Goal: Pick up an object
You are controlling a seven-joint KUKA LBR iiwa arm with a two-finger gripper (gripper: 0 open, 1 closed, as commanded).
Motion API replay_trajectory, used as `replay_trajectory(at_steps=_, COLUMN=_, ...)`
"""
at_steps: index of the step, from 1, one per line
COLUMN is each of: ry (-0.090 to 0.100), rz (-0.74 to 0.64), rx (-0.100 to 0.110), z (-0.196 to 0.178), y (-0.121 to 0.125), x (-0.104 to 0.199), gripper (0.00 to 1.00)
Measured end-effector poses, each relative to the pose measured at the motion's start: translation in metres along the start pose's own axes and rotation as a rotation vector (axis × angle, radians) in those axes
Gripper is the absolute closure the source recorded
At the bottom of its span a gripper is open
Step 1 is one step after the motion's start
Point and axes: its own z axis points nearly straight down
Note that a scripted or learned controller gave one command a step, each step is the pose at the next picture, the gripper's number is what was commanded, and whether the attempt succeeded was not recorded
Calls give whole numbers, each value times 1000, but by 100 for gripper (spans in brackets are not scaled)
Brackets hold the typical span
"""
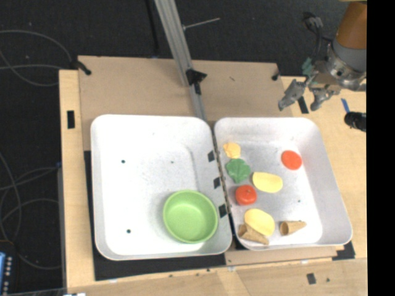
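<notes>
The gripper [305,97] is hanging above the bench just off the far right corner of the right bin [327,165], and its two fingers are standing spread apart with nothing between them. The arm, with its orange band [353,26], is reaching in from the right edge. Down in the right bin the objects are lying loose: a small yellow piece [232,150] is sitting near the left wall, a green leafy piece [238,169] is lying just beside it, and a red tomato-like piece [246,194] is resting nearer the front. A yellow oval [267,182] is lying toward the middle, an orange-red round piece [291,160] is sitting toward the right wall, and another yellow piece [260,221] and a tan cone [292,227] are lying along the front edge. In the left bin [123,147], a green bowl [190,216] is sitting upright near the front right corner.
</notes>
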Motion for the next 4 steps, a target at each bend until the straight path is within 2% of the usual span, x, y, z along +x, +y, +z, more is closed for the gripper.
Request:
replay_trajectory(at_steps=1, ry=-2, rz=0, rx=1, z=0, y=0, x=-1, gripper=0)
replay_trajectory(at_steps=3, ry=-2, rz=4, rx=4, z=87, y=-12, x=-5, gripper=0)
replay_trajectory(at_steps=4, ry=-2, rz=0, rx=4, z=142, y=-3, x=-4, gripper=0)
